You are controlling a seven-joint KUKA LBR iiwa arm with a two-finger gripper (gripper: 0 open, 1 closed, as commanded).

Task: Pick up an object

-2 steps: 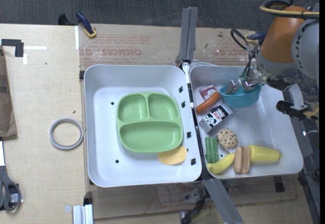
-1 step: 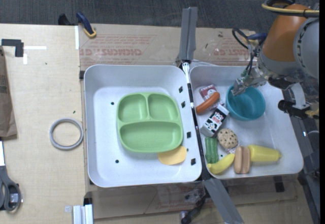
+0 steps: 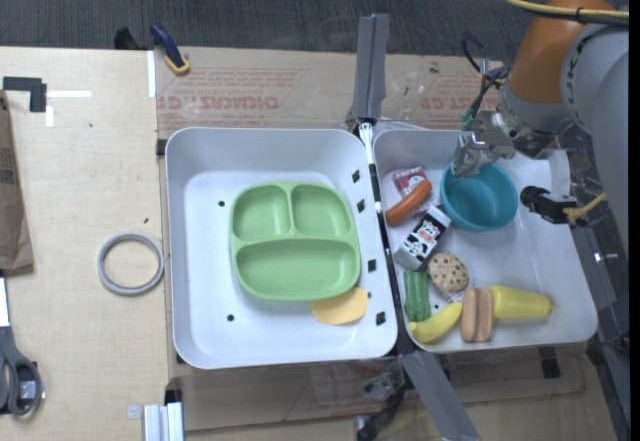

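Observation:
The right bin [image 3: 562,264] holds a blue bowl [image 3: 484,203], an orange sausage [image 3: 408,201] on a red packet [image 3: 408,176], a small black-and-white carton [image 3: 423,237], a cookie [image 3: 449,273], a green vegetable [image 3: 416,297], a banana [image 3: 436,325], a hot dog [image 3: 477,314] and a yellow piece [image 3: 520,303]. My gripper [image 3: 468,161] hangs at the bowl's far left rim, low and close to it; contact is unclear. In the left bin [image 3: 190,229] lie a green divided plate [image 3: 295,239] and a flat yellow piece [image 3: 340,307].
The arm's orange band [image 3: 550,39] and grey links cover the right bin's far right corner. A grey post [image 3: 370,64] stands behind the seam between the bins. On the bench to the left lie a grey ring [image 3: 130,262], scissors [image 3: 18,384] and a blue clamp [image 3: 170,47].

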